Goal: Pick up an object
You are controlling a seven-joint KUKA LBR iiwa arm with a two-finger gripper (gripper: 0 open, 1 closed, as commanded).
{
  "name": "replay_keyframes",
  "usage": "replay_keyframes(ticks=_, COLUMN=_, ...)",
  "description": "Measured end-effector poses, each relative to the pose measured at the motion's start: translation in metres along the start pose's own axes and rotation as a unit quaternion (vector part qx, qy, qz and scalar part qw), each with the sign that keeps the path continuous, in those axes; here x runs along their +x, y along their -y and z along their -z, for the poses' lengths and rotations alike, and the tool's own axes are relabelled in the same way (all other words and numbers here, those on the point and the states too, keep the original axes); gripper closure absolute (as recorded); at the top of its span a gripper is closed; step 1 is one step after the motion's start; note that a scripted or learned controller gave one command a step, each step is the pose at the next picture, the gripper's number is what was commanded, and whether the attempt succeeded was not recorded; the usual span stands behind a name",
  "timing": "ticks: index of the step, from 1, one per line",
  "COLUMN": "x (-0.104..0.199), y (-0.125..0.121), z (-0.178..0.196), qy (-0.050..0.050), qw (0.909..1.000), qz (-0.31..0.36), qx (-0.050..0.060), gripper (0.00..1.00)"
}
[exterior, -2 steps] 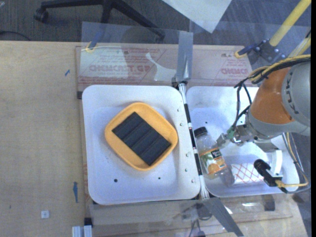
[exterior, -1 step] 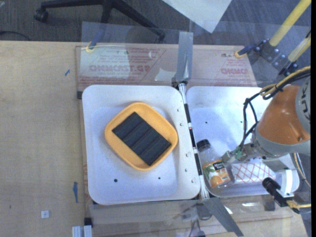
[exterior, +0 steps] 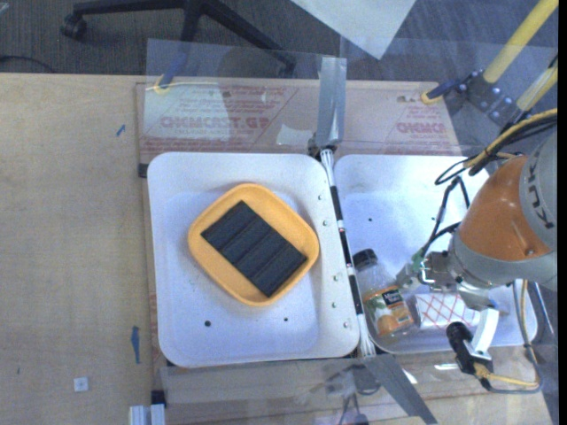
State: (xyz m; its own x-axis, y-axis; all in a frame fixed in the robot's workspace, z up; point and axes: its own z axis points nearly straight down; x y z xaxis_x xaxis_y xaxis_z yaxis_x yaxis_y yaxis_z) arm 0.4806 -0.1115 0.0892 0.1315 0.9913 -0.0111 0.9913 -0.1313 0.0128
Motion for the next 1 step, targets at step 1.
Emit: replay_keyframes(ticks=1, x=-0.0381, y=-0.0057, z=0.0499, qy=-0.005, qw=0.9995, qz=-0.030, qx=0.007, gripper=0.00)
